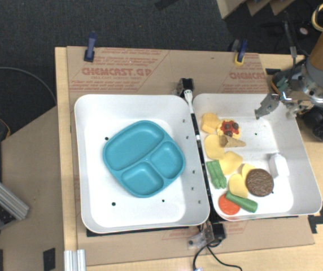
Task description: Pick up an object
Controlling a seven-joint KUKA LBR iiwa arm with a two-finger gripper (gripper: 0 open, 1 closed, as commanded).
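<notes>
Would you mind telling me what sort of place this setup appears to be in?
Probably a robotics lab bench for grasping trials: two white bins sit on a clamped cardboard sheet, toy food fills the right bin, and a robot arm reaches in.

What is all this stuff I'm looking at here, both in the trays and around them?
Bins: 2, white, side by side on the bench; left bin, right bin.
Divided plate: 1, teal, three compartments, in the left bin.
Toy food pile: about ten pieces, yellow, green, red, brown and white, left half of the right bin.
Brown round piece: 1, in that pile.
White block: 1, beside the brown piece.
Cardboard sheet: 1, tan with red print, under the bins.
Clamps: 2, blue and yellow, on the cardboard's far edge.
Arm: 1, grey with orange band, at right.
Gripper: 1, dark, over the right bin's far corner, holding nothing visible.
</notes>
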